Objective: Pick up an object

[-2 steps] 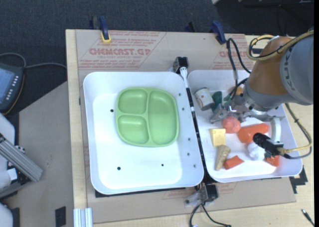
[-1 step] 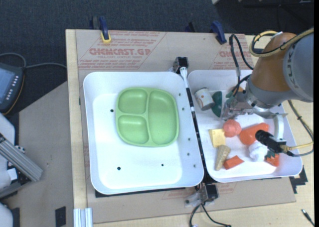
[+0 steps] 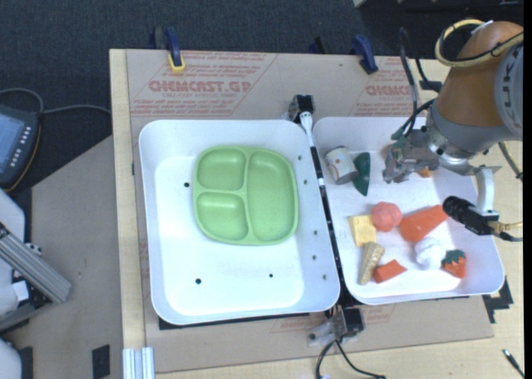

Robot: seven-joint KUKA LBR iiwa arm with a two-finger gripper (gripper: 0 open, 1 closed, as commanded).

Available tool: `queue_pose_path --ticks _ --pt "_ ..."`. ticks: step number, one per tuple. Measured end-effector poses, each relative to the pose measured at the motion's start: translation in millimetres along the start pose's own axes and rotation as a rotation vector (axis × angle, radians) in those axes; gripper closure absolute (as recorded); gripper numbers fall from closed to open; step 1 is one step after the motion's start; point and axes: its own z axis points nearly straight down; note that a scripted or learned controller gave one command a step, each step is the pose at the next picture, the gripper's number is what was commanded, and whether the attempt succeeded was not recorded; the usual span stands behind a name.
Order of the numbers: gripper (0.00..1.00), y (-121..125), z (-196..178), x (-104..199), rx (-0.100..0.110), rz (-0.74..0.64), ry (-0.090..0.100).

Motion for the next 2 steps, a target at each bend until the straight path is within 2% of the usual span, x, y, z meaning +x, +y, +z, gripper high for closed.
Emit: queue_pose_path --ticks 1,2 --pt "1.0 -1.4 -49.4 9.6 0.002 -0.001 0.001" --pt "1.0 -0.3 -67.3 9.7 0.002 0.0 0.001"
